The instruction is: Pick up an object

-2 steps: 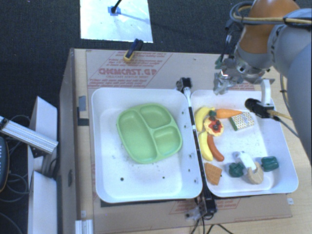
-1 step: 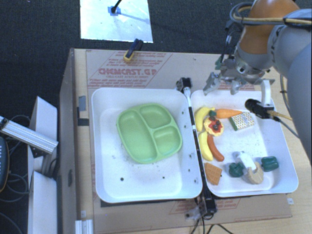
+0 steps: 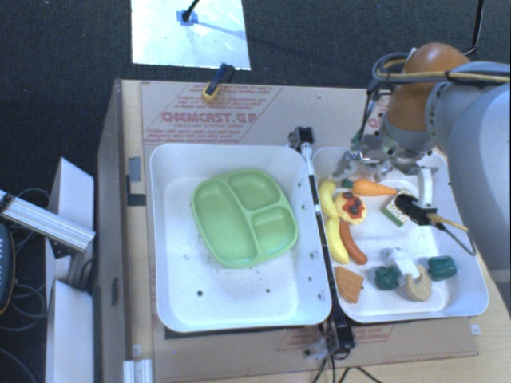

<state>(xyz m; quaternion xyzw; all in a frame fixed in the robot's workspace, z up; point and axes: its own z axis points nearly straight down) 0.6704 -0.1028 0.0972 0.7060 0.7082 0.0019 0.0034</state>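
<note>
I see the gripper (image 3: 363,159) low over the far edge of the right bin (image 3: 467,298), just beside the toy carrot (image 3: 374,187); I cannot tell how it is set. Along the bin's left wall lie a banana (image 3: 327,199), a red sausage (image 3: 352,242) and a cracker-like orange piece (image 3: 348,283). Near the front edge sit a dark green piece (image 3: 387,277) and another (image 3: 441,267). The left bin (image 3: 180,294) carries a green divided tray (image 3: 243,217).
</note>
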